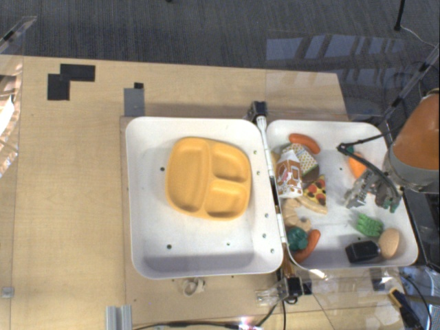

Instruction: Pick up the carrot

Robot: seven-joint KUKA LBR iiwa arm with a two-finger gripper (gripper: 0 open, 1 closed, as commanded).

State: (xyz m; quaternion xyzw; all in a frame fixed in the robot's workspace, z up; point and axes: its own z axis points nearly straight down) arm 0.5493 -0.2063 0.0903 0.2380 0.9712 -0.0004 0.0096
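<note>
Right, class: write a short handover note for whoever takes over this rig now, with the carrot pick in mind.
End effector: low in the right bin, by its right wall; grip state unclear.
Carrot: lying in the right bin, just behind the end effector, partly hidden by it and a dark cable.
Done: arm brought close to the carrot.
Left: grasp the carrot, lift it clear.

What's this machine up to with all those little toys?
A robot arm reaches in from the right over the right-hand bin, which holds toy food. Its gripper hangs low just beside an orange carrot, the thing it is meant to pick up; the carrot lies on the bin floor, not in its grasp. Nearby lie a sausage, a pizza slice and a green toy. The left-hand bin holds a yellow divided plate.
</note>
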